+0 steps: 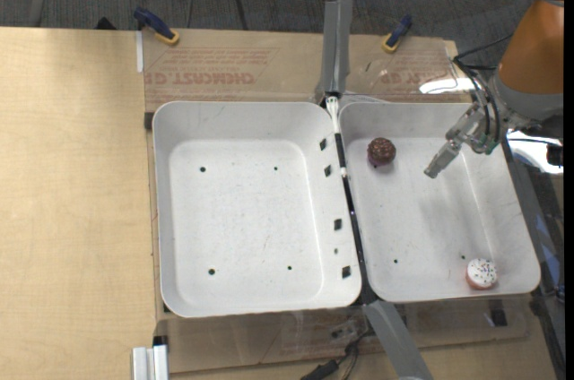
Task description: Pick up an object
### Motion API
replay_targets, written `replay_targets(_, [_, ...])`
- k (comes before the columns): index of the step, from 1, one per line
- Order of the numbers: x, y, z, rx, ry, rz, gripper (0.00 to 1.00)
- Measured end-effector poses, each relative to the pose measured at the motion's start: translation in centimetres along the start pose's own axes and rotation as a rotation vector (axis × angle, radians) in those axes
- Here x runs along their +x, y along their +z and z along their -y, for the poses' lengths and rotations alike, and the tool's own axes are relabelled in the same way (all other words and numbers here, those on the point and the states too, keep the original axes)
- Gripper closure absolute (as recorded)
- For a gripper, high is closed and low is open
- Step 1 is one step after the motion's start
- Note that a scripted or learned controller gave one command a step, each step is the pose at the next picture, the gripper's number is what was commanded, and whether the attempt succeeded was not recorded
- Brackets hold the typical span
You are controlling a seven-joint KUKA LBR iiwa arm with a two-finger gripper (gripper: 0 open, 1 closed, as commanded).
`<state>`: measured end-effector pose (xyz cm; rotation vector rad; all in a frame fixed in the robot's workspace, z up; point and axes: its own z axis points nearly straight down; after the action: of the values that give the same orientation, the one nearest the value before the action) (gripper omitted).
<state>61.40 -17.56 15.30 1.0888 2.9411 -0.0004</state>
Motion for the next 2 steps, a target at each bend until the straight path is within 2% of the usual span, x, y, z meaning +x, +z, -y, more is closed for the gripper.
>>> replay_targets(1, [-5.4, -11.5, 1.6, 0.0, 0.17, 0.002, 0.0])
replay_targets(2, [-4.8, -13.3, 2.0, 0.001, 0.167, 0.0, 0.0])
